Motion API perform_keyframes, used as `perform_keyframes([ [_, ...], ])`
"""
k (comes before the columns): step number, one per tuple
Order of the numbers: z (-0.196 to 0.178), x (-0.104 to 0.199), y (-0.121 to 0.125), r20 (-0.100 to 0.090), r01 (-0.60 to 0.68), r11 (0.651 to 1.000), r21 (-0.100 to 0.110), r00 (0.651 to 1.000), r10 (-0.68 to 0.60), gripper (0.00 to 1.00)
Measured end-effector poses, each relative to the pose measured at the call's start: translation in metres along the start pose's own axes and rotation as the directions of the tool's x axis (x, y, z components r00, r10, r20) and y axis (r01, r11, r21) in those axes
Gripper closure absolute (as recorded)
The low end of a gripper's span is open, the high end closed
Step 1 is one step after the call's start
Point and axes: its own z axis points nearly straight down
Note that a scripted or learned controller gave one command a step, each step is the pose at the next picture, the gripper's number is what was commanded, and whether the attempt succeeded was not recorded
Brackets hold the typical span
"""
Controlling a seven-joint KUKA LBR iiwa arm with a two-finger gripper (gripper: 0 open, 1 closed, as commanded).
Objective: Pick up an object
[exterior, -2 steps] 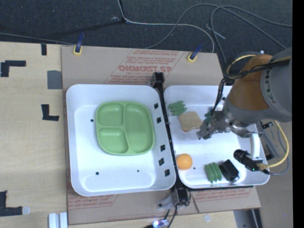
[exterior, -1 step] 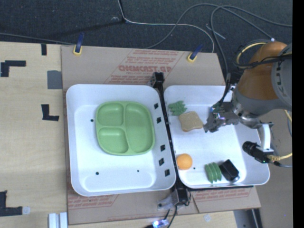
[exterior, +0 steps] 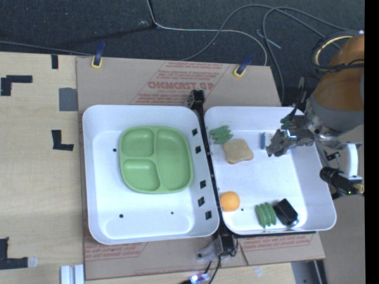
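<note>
Even, diffuse overhead light — moderately bright, no hard-edged shadows. White bins [exterior: 254,176] near clipping; wall detail washed out, soft grey shading along the inner rims only. Green tray [exterior: 157,160] carries a faint sheen, no sharp glare. Dark mat at the top reads underexposed and grainy. Overall resolution low — small items soft-edged, arm [exterior: 340,87] at the right slightly blurred.

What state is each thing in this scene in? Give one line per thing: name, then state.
green divided plate: lying flat in the left bin
green leafy piece: lying in the right bin
tan slice: lying flat
orange ball: resting near the divider
green ridged item: lying beside the black object
gripper: over the right bin
</note>
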Motion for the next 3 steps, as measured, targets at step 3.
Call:
perform_keyframes([
  [3,0.036,0.138,0.069,-0.003,0.006,1.0,0.007,1.0,-0.006,1.0],
])
